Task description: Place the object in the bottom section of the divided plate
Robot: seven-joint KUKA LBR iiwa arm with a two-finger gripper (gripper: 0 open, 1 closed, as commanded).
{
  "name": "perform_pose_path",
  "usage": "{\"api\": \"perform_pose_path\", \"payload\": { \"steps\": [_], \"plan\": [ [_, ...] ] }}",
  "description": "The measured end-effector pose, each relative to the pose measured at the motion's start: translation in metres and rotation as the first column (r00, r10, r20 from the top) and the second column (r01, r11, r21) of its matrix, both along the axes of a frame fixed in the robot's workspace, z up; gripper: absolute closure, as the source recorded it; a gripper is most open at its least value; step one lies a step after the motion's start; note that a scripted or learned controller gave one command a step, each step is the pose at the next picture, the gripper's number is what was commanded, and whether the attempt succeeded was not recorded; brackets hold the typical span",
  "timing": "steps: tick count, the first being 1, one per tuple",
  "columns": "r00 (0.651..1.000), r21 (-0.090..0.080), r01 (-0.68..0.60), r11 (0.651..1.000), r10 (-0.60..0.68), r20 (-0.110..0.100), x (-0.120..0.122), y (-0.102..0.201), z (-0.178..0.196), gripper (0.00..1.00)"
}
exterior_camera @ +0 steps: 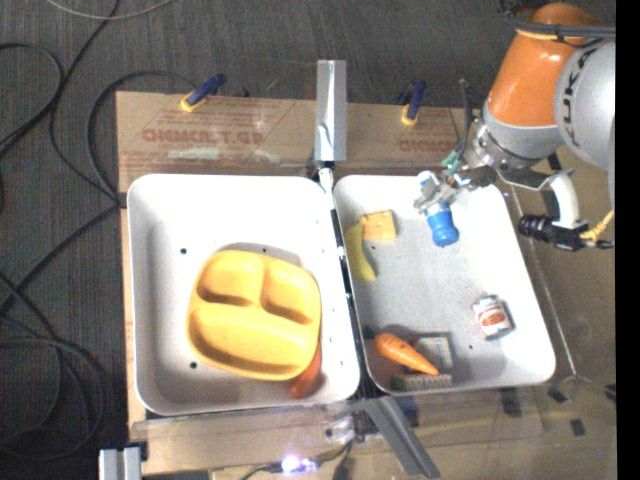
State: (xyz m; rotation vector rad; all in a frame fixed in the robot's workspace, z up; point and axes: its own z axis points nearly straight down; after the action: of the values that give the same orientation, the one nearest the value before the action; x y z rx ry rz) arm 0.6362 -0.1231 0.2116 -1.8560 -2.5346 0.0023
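The yellow divided plate lies in the left bin, with its large undivided section toward the front edge. My gripper hangs over the back of the right bin, shut on a small blue object that sticks out below the fingertips. The arm comes in from the upper right, well away from the plate.
The right bin holds a yellow banana along its left wall, a yellow block, an orange carrot, a grey block and a small red-and-white can. An orange-red item pokes out beside the plate's front right rim.
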Motion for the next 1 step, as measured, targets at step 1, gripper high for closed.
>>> {"api": "perform_pose_path", "payload": {
  "steps": [1],
  "plan": [
    [0.986, 0.001, 0.168, 0.986, -0.168, -0.003, -0.0390, 0.0802, -0.0294, 1.00]
  ]
}}
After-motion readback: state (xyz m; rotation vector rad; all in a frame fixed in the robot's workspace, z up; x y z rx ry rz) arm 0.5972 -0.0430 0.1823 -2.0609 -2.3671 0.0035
